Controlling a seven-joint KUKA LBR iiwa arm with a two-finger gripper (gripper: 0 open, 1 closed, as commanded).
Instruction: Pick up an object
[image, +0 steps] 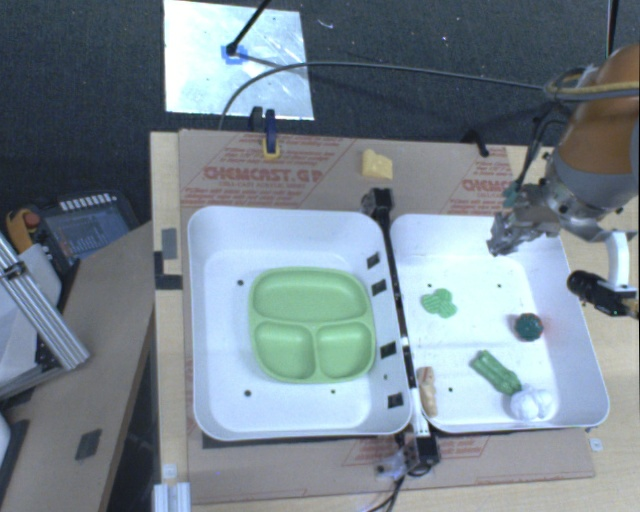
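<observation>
The right bin holds a light green broccoli-like piece, a dark green ball, a long green pickle-like piece, a white crumpled lump and a tan stick by its left wall. My gripper hangs over the bin's far part, above and to the right of the light green piece and well apart from every object. Nothing shows between its fingers.
The left bin carries a light green three-compartment tray. A yellow block lies on the cardboard behind the bins. A black bracket sticks out near the right bin's right rim. Cables cross the back.
</observation>
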